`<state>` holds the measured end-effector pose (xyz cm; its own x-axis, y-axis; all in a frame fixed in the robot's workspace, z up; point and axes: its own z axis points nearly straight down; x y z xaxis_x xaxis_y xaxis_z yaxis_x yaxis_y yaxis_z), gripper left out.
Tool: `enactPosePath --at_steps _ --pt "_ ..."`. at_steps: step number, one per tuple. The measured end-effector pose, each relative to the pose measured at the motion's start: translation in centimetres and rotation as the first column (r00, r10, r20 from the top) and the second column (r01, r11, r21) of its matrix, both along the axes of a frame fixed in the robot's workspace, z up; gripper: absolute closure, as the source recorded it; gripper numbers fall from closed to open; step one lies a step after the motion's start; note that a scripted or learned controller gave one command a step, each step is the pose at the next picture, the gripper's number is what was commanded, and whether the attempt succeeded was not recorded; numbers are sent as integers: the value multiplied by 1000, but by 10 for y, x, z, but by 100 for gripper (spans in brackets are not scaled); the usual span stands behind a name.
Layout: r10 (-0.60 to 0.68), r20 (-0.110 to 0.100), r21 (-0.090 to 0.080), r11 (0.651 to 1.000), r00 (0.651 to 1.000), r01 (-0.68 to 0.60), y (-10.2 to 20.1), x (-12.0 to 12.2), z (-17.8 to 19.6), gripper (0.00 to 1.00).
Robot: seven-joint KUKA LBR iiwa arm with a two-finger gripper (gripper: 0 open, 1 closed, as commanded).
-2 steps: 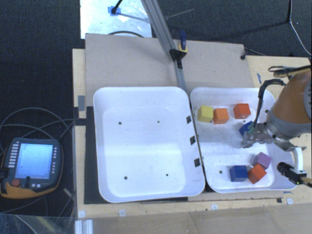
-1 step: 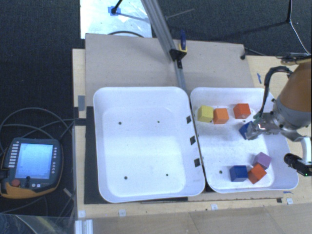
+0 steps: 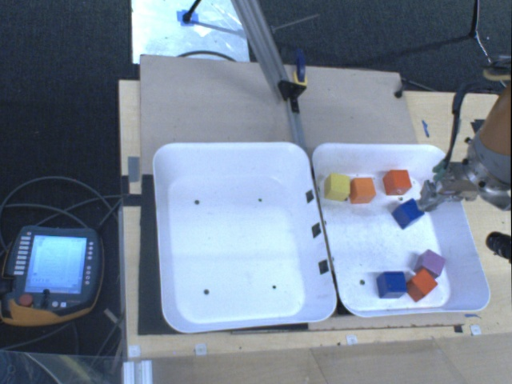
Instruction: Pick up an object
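So the gripper (image 3: pixel 428 197) is down in the right bin (image 3: pixel 460 302), right against the tilted blue cube (image 3: pixel 407 213), probably lined up for a grab. Can't tell if it's clamped or loose. Other cubes sit apart, so this one's easy to reach.

Surface finish as seen from above: mostly plastic, board and carpet.

You have two bins, the left bin (image 3: pixel 232 230) and the right bin (image 3: pixel 460 250), of smooth white plastic with a faint sheen. The blocks, such as the yellow block (image 3: pixel 338 187) and blue block (image 3: pixel 407 213), look matt, possibly foam or painted wood. The bench top (image 3: pixel 208 94) reads as flat matt board. The floor (image 3: pixel 60 78) is dark, rough carpet. The slanted pole (image 3: pixel 260 30) appears brushed metal.
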<state>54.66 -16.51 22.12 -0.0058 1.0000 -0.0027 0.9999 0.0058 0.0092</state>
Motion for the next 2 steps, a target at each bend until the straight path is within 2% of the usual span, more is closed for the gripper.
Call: enactPosePath --at_steps 1,2 --pt "0 -3 1 1000 1000 1 0 1 35 100" --pt "3 -8 4 1000 1000 -3 47 -8 23 100"
